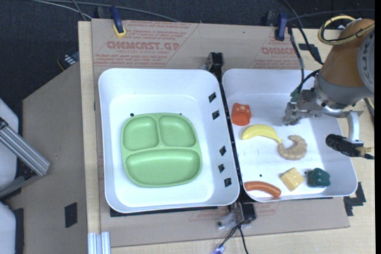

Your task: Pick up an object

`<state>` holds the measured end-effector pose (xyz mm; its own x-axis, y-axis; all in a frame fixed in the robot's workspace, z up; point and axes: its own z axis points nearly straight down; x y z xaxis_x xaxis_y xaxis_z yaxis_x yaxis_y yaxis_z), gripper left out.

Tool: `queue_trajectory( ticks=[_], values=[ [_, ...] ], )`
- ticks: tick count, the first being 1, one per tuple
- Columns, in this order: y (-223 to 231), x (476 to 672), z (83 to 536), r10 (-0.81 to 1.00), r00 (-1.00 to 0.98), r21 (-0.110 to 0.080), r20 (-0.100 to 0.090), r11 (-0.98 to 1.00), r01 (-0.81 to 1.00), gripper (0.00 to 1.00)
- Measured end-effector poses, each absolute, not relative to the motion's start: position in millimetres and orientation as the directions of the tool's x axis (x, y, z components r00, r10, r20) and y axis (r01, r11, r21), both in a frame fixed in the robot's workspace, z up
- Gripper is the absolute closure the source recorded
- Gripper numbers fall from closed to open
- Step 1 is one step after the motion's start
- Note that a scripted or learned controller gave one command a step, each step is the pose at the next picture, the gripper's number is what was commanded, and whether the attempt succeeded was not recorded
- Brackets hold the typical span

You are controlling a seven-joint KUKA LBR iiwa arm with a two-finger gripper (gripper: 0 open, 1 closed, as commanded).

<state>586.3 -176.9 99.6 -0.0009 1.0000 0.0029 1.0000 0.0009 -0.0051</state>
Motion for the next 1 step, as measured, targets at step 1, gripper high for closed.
queue_trajectory(
  ticks=[1],
  values=[
    [-179.1,585.2,161.7,1.0,-0.001,0.004,-0.001,0.001,1.0,1.0]
  ],
)
